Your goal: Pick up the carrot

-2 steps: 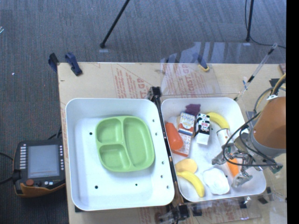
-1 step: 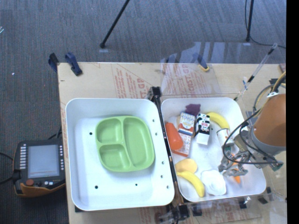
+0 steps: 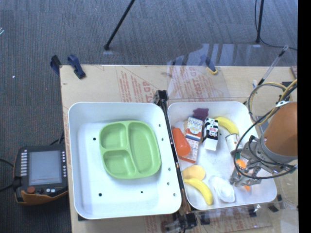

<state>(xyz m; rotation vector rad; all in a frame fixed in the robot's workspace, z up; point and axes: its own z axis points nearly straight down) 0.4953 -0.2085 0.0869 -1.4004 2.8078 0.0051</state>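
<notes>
Gripper (image 3: pixel 243 176) low in right bin (image 3: pixel 252 111), lower right of frame; cannot tell how the fingers stand. Small orange piece (image 3: pixel 247 188) shows just beside them. Carrot (image 3: pixel 181 144): smooth, blunt, orange, lying along the bin's left wall, beside a carton (image 3: pixel 193 135). Left bin (image 3: pixel 82 178) holds a glossy green three-part plate (image 3: pixel 130 148).

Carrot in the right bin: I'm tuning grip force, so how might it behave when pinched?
The carrot looks like smooth plastic, so probably stiff, light, somewhat slippery. Its rounded shape may roll, though the bin wall and carton flank it.
</notes>
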